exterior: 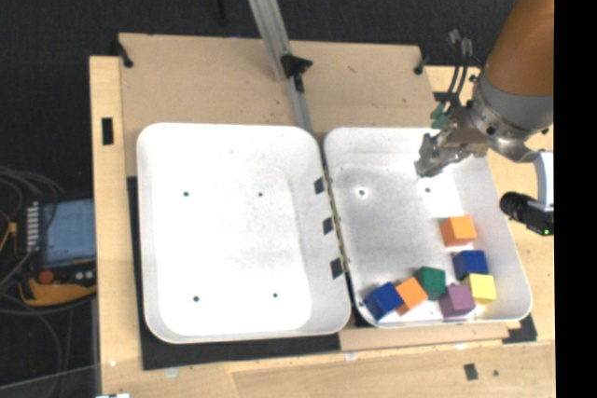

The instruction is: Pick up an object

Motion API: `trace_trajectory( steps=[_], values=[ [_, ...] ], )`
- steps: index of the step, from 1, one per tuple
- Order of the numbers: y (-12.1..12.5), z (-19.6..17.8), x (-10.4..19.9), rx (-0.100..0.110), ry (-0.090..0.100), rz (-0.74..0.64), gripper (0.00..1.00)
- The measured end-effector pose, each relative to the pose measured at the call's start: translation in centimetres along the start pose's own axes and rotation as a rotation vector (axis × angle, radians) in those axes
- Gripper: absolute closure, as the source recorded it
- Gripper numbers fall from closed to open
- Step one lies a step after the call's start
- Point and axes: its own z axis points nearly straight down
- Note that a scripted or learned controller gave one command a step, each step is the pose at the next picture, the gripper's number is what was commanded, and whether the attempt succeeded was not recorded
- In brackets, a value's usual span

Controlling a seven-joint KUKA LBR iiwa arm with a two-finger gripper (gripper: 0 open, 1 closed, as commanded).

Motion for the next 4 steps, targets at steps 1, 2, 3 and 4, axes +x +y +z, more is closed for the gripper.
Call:
trace_trajectory(
  steps=[1,2,3,4],
  values=[
    [-1.0,0.1,5.2,0.005,0.000,0.000,1.00],
    [-1.4,0.7,9.5,0.006,0.000,0.000,1.00],
    [-2.6,1.3,14.2,0.007,0.001,0.000,1.00],
    [-4.2,2.6,18.7,0.007,0.001,0.000,1.00]
  ],
)
